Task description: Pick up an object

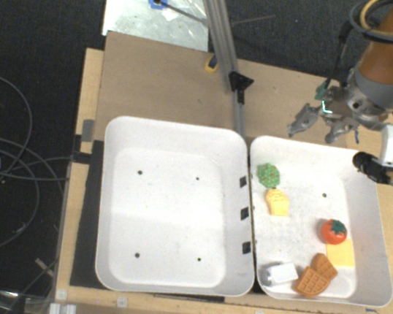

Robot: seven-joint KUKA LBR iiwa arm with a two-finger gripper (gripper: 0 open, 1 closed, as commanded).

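A grey arm with an orange band hangs over the far right corner of the counter (194, 78), its tool (323, 125) poised above bare board just beyond the far rim of the right bin (379, 218). The tool's fingers are spread apart and nothing sits between them.

All the candidates lie in the right bin. A green broccoli-like piece (268, 174) rests near the bin's far left corner, with a small yellow piece (277, 201) just beside it on the near side. A red tomato (333, 230) sits toward the bin's right wall, touching a flat yellow slab (342, 254) on its near side. At the near edge a brown waffle-shaped piece (315, 276) lies beside a small white block (281, 273). The left bin (170, 185) sits alongside, sharing the middle divide.

The pickup appears to be at its opening step: the tool is staged outside the bin and no object has been approached. The next move likely calls for carrying the tool inward over the bin's far rim, settling above one chosen piece, and descending with the fingers straddling it. The green piece and the yellow one are nearest the tool, though they sit close enough together that a clean grasp on either may need care. The tomato, rounded and pressed against the slab, looks harder to straddle.
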